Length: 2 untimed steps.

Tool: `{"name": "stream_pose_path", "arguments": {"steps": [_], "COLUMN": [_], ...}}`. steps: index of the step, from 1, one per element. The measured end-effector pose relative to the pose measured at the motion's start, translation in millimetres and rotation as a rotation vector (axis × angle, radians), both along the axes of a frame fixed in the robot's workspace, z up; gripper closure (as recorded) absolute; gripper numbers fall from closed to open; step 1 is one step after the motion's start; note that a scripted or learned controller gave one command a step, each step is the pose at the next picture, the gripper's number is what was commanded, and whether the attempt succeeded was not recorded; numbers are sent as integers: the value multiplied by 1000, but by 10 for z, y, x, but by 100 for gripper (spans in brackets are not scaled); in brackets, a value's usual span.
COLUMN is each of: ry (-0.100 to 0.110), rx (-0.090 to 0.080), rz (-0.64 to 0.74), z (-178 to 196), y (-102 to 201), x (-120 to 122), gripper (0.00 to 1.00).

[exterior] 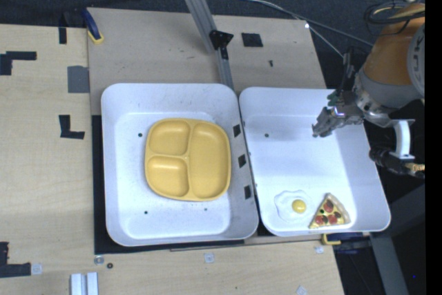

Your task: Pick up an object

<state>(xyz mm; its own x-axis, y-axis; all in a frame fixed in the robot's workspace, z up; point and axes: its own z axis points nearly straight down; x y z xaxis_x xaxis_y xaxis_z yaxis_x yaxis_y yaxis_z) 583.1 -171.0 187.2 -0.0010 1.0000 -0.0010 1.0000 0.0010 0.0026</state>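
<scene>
Fried egg (pixel 293 204) and pizza slice (pixel 330 211) lie side by side at the lower right of the frame, in the right bin (pixel 304 155), clear of the gripper (pixel 324 125) at that bin's upper right. Finger state cannot be told. Recommended: centre over one item, descend squarely, avoiding the bin wall.

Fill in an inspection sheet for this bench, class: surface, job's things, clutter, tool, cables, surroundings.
Surface: wooden bench bearing left bin and right bin, side by side.
Job's things: yellow divided plate in left bin; toy fried egg and toy pizza slice at right bin's near edge.
Clutter: nothing seen.
Tool: tool over right bin's far right part, nothing between its fingers.
Cables: thin cable across dark floor.
Surroundings: slanted metal pole.
</scene>
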Motion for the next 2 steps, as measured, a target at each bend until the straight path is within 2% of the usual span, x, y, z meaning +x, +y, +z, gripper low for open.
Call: {"name": "stream_pose_path", "arguments": {"steps": [1, 2], "ry": [-1, 3], "rx": [-1, 2], "rz": [0, 6], "z": [510, 458], "y": [-98, 466], "x": [5, 196], "gripper": [100, 100]}}
